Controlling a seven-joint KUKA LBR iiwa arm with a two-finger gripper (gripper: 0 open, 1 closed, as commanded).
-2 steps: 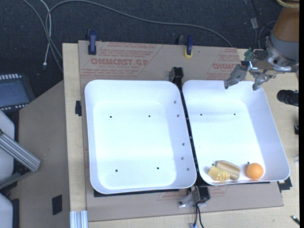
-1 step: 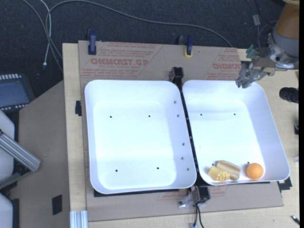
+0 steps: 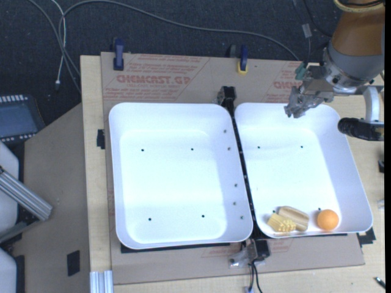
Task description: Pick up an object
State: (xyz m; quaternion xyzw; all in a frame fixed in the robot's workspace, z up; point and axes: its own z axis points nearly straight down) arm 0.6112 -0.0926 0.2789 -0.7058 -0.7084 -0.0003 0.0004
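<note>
Three small objects lie along the near edge of the right bin (image 3: 342,163): a yellow corn cob (image 3: 281,223), a tan bread-like roll (image 3: 293,214) just behind it, and an orange ball (image 3: 328,220) to their right. My gripper (image 3: 297,110) hangs over the far edge of the right bin, well away from these objects, with nothing seen between its fingers. The arm with its orange band comes in from the upper right.
The left bin (image 3: 122,163) sits beside the right one on a cardboard-covered bench. Blue clamps (image 3: 118,52) hold the board's far edge. A black fitting (image 3: 227,94) stands between the bins at the back. Cables run across the dark floor behind.
</note>
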